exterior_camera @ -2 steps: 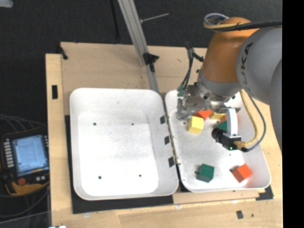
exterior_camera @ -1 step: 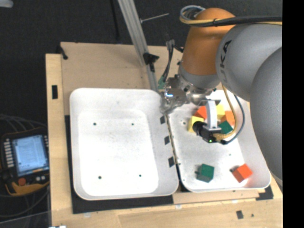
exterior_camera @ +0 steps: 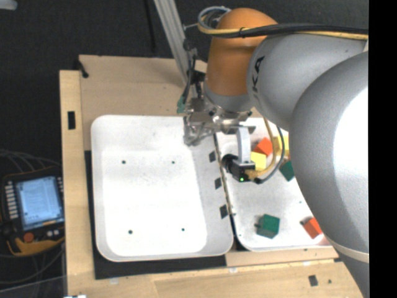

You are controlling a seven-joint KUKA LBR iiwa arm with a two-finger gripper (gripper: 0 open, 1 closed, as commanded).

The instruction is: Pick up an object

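Camera view shows the arm [exterior_camera: 298, 98] covering much of the right bin [exterior_camera: 248, 238], so some blocks there are cut off. Its gripper [exterior_camera: 197, 129] hangs over the left bin's [exterior_camera: 149, 185] upper right corner; I cannot tell its state. Near the right bin's lower edge lies one green block [exterior_camera: 267, 225]; an orange block [exterior_camera: 311, 228] is partly hidden.

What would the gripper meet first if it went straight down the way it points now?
Probably the floor of the left white plastic bin near its upper right corner: the metal two-finger gripper hangs over that spot, and nothing lies under it. Depth is unclear from this slanted view.
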